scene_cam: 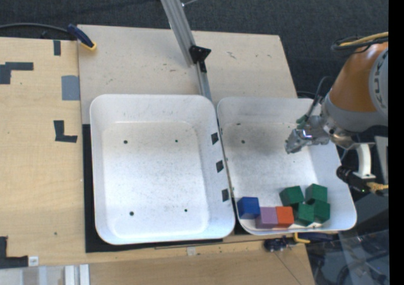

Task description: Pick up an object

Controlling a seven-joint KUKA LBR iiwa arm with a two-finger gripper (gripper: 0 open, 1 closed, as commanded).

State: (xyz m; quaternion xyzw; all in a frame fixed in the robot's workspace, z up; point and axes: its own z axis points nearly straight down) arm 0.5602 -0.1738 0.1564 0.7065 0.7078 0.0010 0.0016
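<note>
over the right bin, near its right wall, the end effector hangs above bare white floor; whether it is wide or narrow cannot be told from this angle, and nothing shows in its grasp. well apart from it, along the bin's near edge, the objects cluster: a blue cube, a purple block touching an orange block, and a clump of green blocks just beside them. the left bin sits alongside on the table
</note>
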